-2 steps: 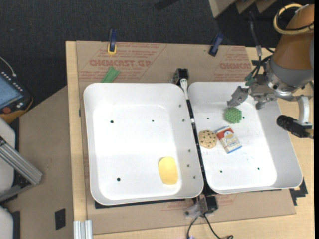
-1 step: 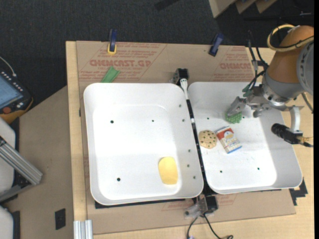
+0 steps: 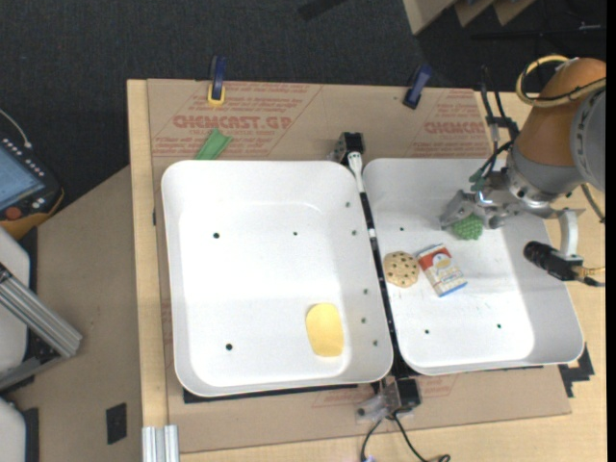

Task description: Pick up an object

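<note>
Cardboard (image 3: 289, 114) covers the counter, printed with red lettering, and two shallow white bins sit on it side by side. Left bin (image 3: 192, 258) holds one pale yellow oval object (image 3: 325, 329) lying near its near-right corner. Right bin (image 3: 539, 325) holds the rest of the things. The arm (image 3: 563, 123), grey with an orange band, comes in from the right over the far part of the right bin, and the gripper (image 3: 478, 210) hangs low over that bin's far half. A small green object (image 3: 469, 227) lies right at the fingertips, touching or just under them; I cannot tell whether the jaws are open or closed, or whether they grip it. Nearer the middle of the right bin lies a small red and white carton (image 3: 443, 269), tilted. Just left of it, close to the bin's left wall, lies a round speckled cookie (image 3: 401, 269). Two blue clamps (image 3: 218, 77) pin the far edge of the cardboard, and a green strip (image 3: 213, 144) lies by the left one.
</note>
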`<state>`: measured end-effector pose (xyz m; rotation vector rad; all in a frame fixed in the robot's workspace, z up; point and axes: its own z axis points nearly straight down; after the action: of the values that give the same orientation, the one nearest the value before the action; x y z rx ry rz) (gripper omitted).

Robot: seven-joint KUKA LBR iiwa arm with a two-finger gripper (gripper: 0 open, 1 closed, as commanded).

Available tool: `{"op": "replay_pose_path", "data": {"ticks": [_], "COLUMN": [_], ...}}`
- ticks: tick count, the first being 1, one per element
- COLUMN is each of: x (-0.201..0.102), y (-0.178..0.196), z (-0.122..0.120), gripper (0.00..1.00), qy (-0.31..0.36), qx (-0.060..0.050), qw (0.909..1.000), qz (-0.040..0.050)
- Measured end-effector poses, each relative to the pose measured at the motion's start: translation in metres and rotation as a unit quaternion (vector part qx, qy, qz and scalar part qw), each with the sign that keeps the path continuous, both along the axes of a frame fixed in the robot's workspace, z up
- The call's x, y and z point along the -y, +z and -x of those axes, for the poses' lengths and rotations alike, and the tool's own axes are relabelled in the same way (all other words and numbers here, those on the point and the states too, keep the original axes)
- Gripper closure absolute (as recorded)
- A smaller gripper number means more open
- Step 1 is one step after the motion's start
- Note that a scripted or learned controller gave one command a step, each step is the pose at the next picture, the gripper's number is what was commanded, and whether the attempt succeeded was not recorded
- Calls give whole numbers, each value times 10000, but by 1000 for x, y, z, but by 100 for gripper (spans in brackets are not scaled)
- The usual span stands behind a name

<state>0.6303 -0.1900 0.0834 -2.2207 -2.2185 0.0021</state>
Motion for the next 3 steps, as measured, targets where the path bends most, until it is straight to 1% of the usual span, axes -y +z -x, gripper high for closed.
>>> {"op": "replay_pose_path", "data": {"ticks": [1, 2, 3], "x": [0, -62, -155], "y": [13, 4, 107], "z": [-1, 87, 112], "gripper": [100, 100, 100], "qy": [3, 8, 53], "qx": [21, -32, 53], "qw": [10000, 10000, 10000], "qz": [7, -21, -13]}}
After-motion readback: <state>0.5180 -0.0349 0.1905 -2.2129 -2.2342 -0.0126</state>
